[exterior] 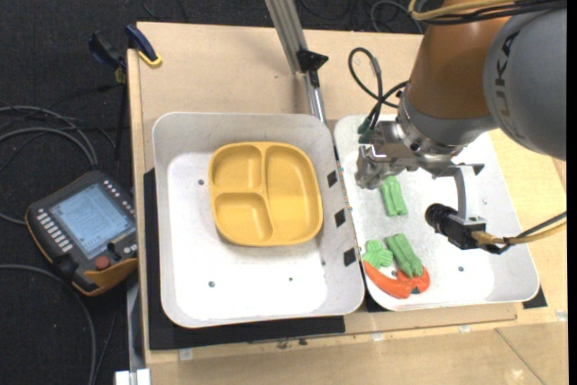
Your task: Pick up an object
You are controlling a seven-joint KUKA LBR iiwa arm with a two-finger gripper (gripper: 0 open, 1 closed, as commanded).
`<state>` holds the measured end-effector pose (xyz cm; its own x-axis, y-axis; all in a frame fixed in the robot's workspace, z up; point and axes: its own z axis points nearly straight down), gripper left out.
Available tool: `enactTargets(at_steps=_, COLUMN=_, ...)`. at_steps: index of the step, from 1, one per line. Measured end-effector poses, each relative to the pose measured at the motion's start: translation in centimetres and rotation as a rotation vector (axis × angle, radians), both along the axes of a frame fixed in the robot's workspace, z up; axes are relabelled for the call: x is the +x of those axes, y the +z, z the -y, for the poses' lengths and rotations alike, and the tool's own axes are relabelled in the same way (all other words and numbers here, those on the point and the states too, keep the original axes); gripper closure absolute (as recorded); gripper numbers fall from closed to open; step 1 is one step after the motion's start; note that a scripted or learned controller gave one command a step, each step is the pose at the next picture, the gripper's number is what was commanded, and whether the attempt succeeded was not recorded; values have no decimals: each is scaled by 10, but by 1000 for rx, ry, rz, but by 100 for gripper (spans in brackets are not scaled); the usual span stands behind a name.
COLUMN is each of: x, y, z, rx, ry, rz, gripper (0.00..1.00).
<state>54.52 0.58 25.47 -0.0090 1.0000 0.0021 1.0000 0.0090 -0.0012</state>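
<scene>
Green pea pod [392, 196] lies just below the hand [371, 169].

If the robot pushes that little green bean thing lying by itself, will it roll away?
The green bean looks long and rounded, so it would probably roll sideways. It seems small and likely light, like plastic toy food. It lies flat in the right bin, whose raised rim should stop it.

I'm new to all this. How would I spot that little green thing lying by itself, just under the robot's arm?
Start at the right white bin, the one the grey and orange arm hangs over. Near its upper left, just below the tool, lies a small green pod, ridged like a bean. It lies alone on bare white, while the other green pieces sit bunched lower down with an orange carrot.
</scene>
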Motion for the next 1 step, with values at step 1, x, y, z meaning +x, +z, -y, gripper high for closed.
enactTargets(at_steps=1, x=-12, y=-14, z=-44, rx=-1, ry=-1, rz=-1, gripper=100)
